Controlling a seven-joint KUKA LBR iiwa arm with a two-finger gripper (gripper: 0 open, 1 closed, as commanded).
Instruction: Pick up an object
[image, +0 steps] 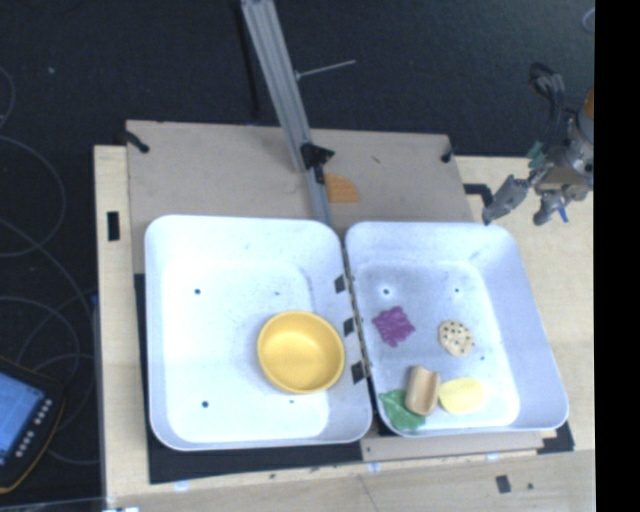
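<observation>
Gripper (528, 202) sitting at two o'clock off the right bin (520, 290), fingers spread, gripping nothing; yellow bowl (300, 352) resting in the left bin (200, 300) toward five o'clock

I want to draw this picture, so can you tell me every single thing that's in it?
Shallow white plastic bins: 2, white, side by side on the bench, left and right.
Round yellow bowl: 1, yellow, left bin, near its right wall.
Purple lumpy toy: 1, purple, right bin, left of middle.
Speckled cookie-like disc: 1, tan with dark dots, right bin.
Tan cylinder: 1, tan, right bin's front.
Yellow lemon-like lump: 1, yellow, right of the cylinder.
Green flat piece: 1, green, under the cylinder.
Grey metal pole: 1, grey, behind the bins.
Gripper: 1, grey, above the right bin's far corner.
</observation>
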